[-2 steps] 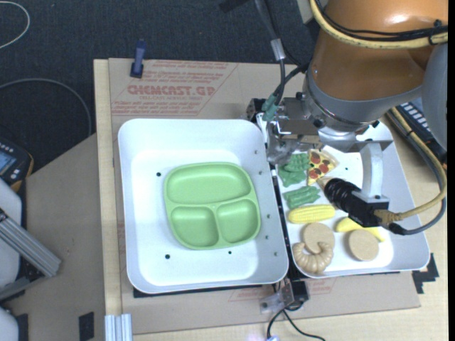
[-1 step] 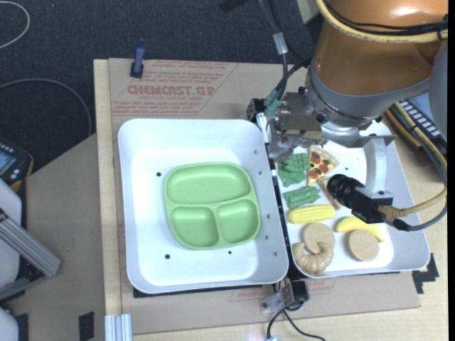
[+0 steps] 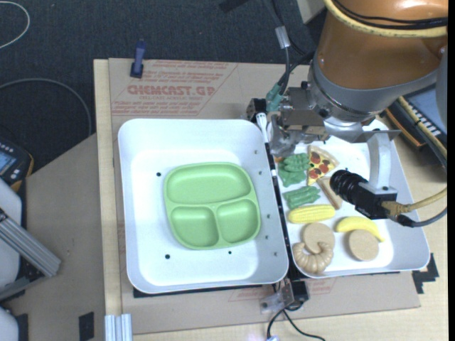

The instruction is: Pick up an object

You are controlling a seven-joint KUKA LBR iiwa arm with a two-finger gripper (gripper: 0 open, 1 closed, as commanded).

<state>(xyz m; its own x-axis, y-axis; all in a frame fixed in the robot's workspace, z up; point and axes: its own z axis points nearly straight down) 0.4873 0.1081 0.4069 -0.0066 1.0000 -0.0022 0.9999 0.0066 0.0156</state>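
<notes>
**Camera view, both bins from above.** The gripper [image 3: 282, 145] is hanging over the far left corner of the right bin [image 3: 407, 251], close against the wall that this bin is sharing with the left bin [image 3: 135, 190]. Whether the gripper is open or closed cannot be told, because the wrist is covering it from above.

The nearest object is a leafy green piece [image 3: 293, 168]. It is lying flat on the bin floor just beside the gripper's tip, on the side toward the near edge, and whether the two are touching cannot be told. Its outline is lumpy, with no clear long axis.

The other toy foods are lying farther from the gripper, all in the right bin:

- A pizza slice [image 3: 321, 163] is sitting just right of the leafy piece, with its long axis running from the far edge toward the near edge.
- A pea pod [image 3: 301, 195] is lying below the leafy piece, its long axis running left to right and its right end tilting slightly toward the far edge.
- A corn cob [image 3: 310, 214] is lying just beneath the pod and nearly parallel to it.
- A croissant [image 3: 315, 247] is curling at the near left corner.
- A tan disc [image 3: 362, 245] is resting to the croissant's right.
- A banana [image 3: 359, 227] is arching over the disc, its long axis left to right.

A green divided plate [image 3: 211, 206] is sitting alone in the middle of the left bin — well apart from the gripper. Both bins are resting on a cardboard sheet [image 3: 178, 87] with red lettering, and a blue clip [image 3: 138, 59] is lying at the sheet's far left corner.
</notes>
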